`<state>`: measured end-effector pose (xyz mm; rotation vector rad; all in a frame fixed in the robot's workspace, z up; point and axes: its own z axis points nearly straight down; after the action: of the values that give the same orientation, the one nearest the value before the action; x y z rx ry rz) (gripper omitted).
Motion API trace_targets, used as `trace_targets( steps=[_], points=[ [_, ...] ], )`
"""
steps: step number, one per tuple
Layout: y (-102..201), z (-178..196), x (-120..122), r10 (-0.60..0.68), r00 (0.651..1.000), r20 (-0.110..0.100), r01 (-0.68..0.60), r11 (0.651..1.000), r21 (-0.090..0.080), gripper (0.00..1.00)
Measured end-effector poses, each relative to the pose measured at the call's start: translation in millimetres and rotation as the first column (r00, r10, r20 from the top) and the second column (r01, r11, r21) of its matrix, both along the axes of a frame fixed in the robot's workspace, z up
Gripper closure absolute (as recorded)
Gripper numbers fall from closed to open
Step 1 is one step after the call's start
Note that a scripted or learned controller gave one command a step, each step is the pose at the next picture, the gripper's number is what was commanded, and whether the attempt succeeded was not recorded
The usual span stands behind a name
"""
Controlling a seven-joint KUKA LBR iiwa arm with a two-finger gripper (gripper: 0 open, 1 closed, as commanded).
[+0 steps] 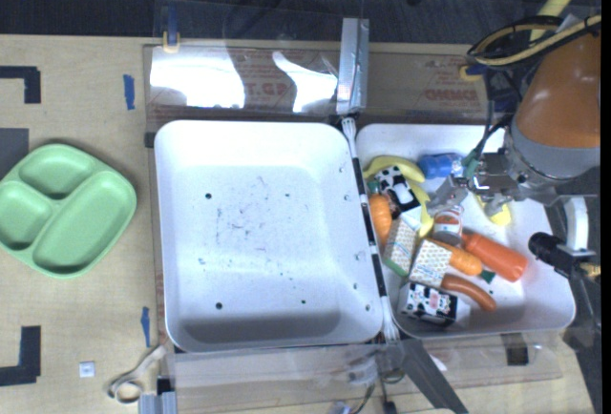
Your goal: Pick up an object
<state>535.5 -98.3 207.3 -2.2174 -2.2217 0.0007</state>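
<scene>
Black-and-white carton [429, 303] at right bin's [549, 312] near edge | carrots [496, 257], banana [396, 166], blue item [440, 162] piled behind | gripper [458, 188] low over pile, grip state cannot tell | left bin [191, 212] beside | green plate [62, 209] far left

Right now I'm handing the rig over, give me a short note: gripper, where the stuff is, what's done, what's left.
Gripper: low over the right white bin, above the pile; whether it is open or shut cannot be told from this view, and nothing is visibly held.
Things: all piled in the right bin, including an orange plastic carrot, a yellow banana, a blue packet and a black-and-white spotted toy.
The left white bin and the green divided plate on the bench are not involved.
Done: arm is down at the pile.
Left: secure one object and lift it.
</scene>
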Motion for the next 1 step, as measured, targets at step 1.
trace_targets(
  steps=[1],
  points=[
    [-63.1, -46.4, -46.4, -0.208, 0.978, -0.001, 0.208, 0.978, 0.000, 0.00]
  ],
)
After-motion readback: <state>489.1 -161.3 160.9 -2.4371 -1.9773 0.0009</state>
